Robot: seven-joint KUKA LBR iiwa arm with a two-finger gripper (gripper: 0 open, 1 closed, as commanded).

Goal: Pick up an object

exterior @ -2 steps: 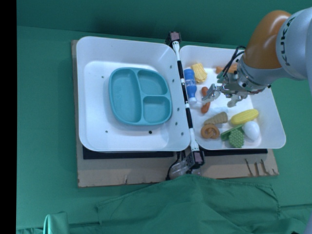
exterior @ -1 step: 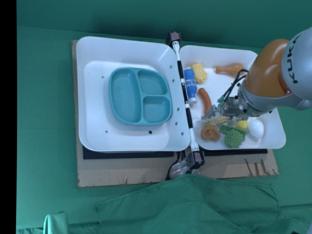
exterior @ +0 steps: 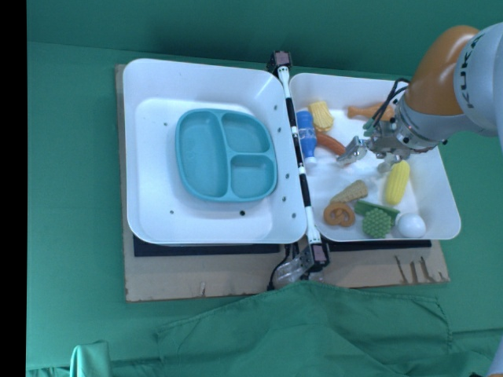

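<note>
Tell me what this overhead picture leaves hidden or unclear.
- Claw: too small and blurred to read its grip, camera view.
- Orange toy: its right end is hidden behind the arm's wrist.
- Metal clip below the bins: partly covered by green cloth.

From my station, the arm [exterior: 464, 77] is cut off by the frame's edge at three o'clock. Its wrist covers part of the orange carrot [exterior: 368, 111] at the right bin's [exterior: 440, 187] twelve o'clock. I cannot tell the state of the gripper [exterior: 354, 151]. The green cloth [exterior: 314, 328] runs off at six o'clock.
</note>
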